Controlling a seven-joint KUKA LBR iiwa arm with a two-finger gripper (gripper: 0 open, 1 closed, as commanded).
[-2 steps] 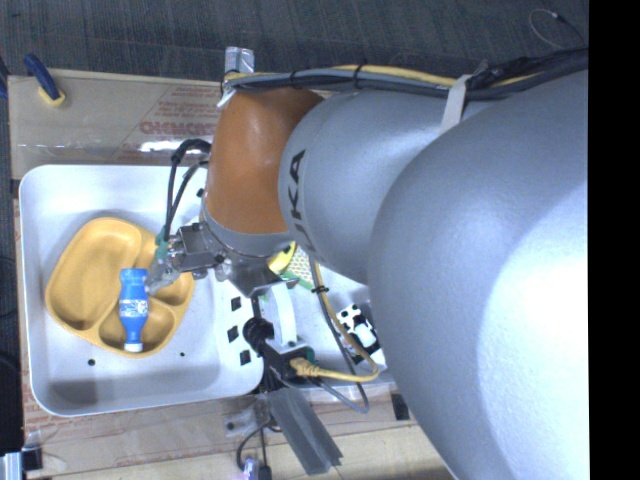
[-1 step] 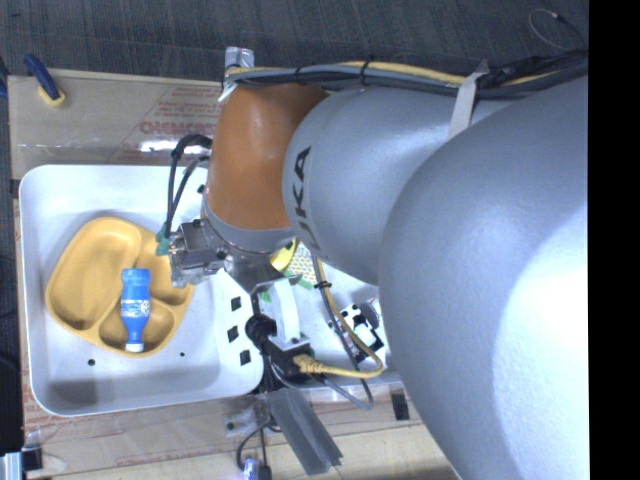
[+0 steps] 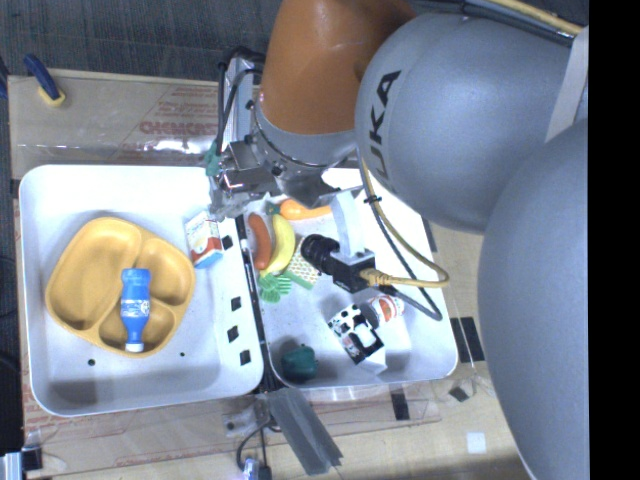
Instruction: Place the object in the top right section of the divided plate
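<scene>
- Although the arm (image 3: pixel 470 118) covers much of the right bin (image 3: pixel 440 353), we can place the gripper (image 3: pixel 235 183) low over the wall between the two bins, close above a small white and red carton (image 3: pixel 203 239) that sits just inside the left bin (image 3: pixel 50 388).
- We cannot tell whether its fingers are apart or together; the wrist hides them, and nothing can be seen held between them.
- The divided plate (image 3: pixel 85 268), yellow, lies in the left bin, and a blue and white bottle (image 3: pixel 134 309) already lies across its lower middle, reaching the near rim.
- We judge the carton the likeliest object, though the banana (image 3: pixel 285 243), the orange piece (image 3: pixel 305 209) and the green toy (image 3: pixel 277 285) crowd just across the wall.
- What could go wrong, in our view: a grip closing so near the wall could catch the rim, or nudge the carton away.
- With the bottle lying on the plate, a release a little off the top right section could land the object on the bottle or in the wrong section.
- A weak pinch on a light carton could let it drop short of the plate.
</scene>
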